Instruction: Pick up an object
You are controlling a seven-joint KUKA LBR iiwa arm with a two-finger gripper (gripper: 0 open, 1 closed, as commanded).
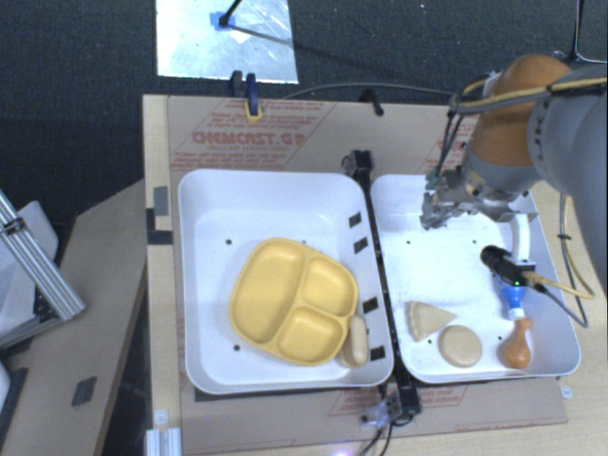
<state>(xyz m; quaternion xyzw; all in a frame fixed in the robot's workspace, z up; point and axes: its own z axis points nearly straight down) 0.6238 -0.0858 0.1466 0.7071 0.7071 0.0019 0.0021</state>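
lying nearest in the right bin (427,264) is a row of three small things: a round tan bun (461,346) in the middle, a brown pear-shaped piece (516,347) near the bin's right wall, and a cream wedge (429,318) just beside the bun, a little farther back and to its left. all three rest on the bin floor, well apart from the pincer.

across the divider, in the left bin (218,217), a small pale roll (355,340) sits in the near right corner, touching the edge of a yellow divided tray (293,300) that lies flat and slightly turned in the middle of that bin.

farther back, the pincer (445,207) hangs over the far left part of the right bin, above bare white floor. it has nothing in its hold, and whether it is open or closed i cannot tell. the grey arm (565,136) with its orange band reaches in from the right.

beyond the bins, a blue and yellow clamp (249,93) grips the far edge of the desk (157,141).
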